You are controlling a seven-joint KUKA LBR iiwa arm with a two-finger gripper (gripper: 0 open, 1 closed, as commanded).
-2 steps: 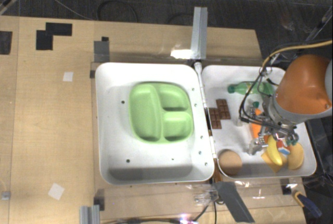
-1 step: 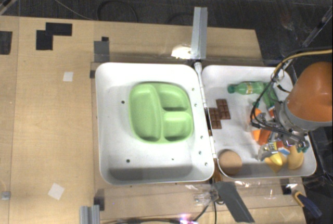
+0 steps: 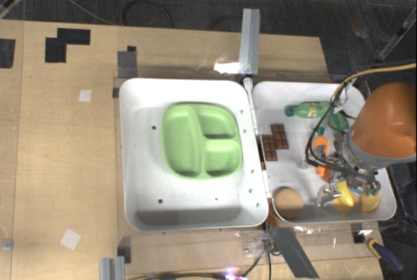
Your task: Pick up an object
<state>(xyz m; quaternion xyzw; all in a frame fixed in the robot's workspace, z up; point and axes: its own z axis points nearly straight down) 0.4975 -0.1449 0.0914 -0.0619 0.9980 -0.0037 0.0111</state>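
The right bin [image 3: 287, 93] holds a green bottle [image 3: 307, 110] lying near its far edge, a brown chocolate bar [image 3: 274, 141] by its left wall, a tan round object [image 3: 288, 201] in its near left corner, and yellow pieces [image 3: 356, 199] with an orange piece [image 3: 324, 171] by the arm. My gripper [image 3: 332, 193] is low in the near right part of this bin, right beside the yellow pieces. The orange wrist band [image 3: 386, 121] and cables hide much of that corner.
The left bin [image 3: 140, 142] holds a light green divided tray [image 3: 201, 140]. A metal post [image 3: 249, 41] stands behind the ridge between the bins. The wooden bench [image 3: 58, 161] stretches to the left.
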